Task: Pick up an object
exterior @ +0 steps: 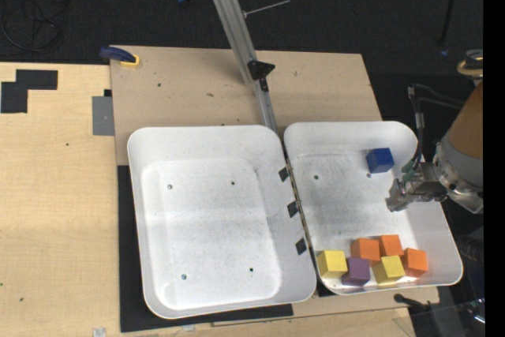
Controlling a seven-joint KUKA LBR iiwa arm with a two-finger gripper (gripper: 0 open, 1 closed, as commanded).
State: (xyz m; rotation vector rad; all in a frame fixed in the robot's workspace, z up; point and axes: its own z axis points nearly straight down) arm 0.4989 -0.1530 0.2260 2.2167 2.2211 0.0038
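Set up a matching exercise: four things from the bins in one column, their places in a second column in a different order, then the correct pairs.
Things
1. blue cube
2. purple cube
3. gripper
4. left bin

Places
A. over the right bin's right side, just below the blue cube
B. alone in the far part of the right bin
C. beside the right bin, on the side away from the arm
D. in the cluster of yellow and orange cubes at the right bin's near edge

Pairs: 1-B, 2-D, 3-A, 4-C
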